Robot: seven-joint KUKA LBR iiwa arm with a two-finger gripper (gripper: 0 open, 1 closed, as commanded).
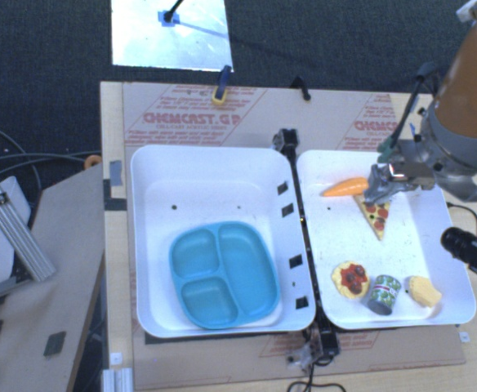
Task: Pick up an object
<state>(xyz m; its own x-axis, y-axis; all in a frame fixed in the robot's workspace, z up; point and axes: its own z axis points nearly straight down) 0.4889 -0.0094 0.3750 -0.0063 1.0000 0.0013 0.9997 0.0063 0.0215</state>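
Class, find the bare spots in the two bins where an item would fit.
Free: left bin floor behind the blue divided tray; right bin's middle, between pizza slice and round tart. Crowded: its front corner, with can.

Dark carpet floor (42, 47), shiny metal sheet (171, 23), cardboard-topped bench (193, 117), aluminium frame (10, 227)

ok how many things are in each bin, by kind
blue divided tray, left bin: 1
carrot, right bin: 1
pizza slice: 1
round tart with red topping: 1
small can: 1
pale yellow food piece: 1
total: 6
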